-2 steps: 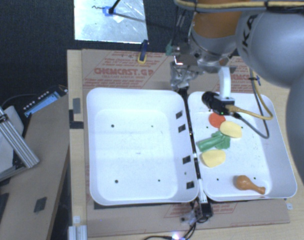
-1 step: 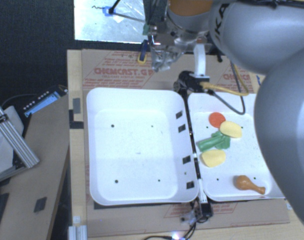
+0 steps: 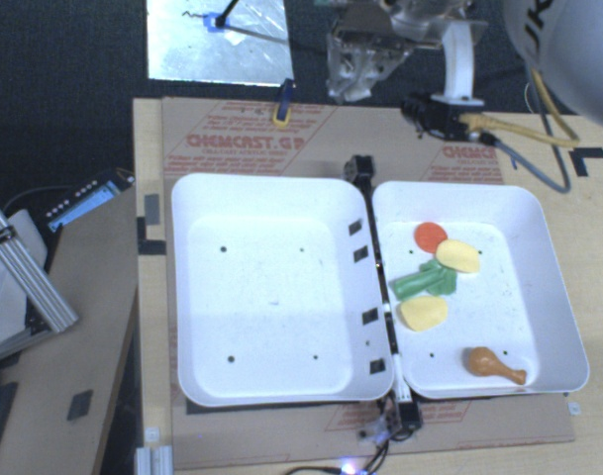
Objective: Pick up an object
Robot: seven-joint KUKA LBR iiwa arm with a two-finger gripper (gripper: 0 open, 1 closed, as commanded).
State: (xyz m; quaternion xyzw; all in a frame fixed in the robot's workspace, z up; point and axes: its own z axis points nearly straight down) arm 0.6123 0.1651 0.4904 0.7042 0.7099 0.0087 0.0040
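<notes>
Five objects noted in right bin [image 3: 553, 255]: red disc [image 3: 430, 235] farthest, yellow piece [image 3: 459, 256] just beside it, green item [image 3: 427, 282] touching or nearly touching that yellow piece, second yellow piece [image 3: 423, 313] nearer, brown drumstick-shaped item [image 3: 494, 365] alone toward near right corner. Left bin [image 3: 197, 265] adjoining, joined along dark centre hinge strip [image 3: 370, 265].

Tool [image 3: 358, 75] raised at far edge of tabletop [image 3: 152, 137], well apart from both bins, not over any object. Nothing seen between its parts. State of tool: cannot tell, whether parted or closed not resolvable against cluttered housing.

Step in hand judged as approach, no target yet committed. Recommended target: drumstick-shaped item, standing clear of neighbours and of bin walls on most sides. Recommended grasp across thicker rounded end, not thin tail, with descent straight down and closing line square to long axis. Cluster of red, yellow and green pieces judged poorer choice: close packing likely to cause shoving of neighbours or a double catch. Low, flat yellow pieces likely to slip under a shallow closure.

Hard to make out: tool tip geometry, blurred and partly merged with wrist hardware; exact contact between green item and yellow pieces; true height of any object from this slanted view. Arm cut off at top and right edges.
</notes>
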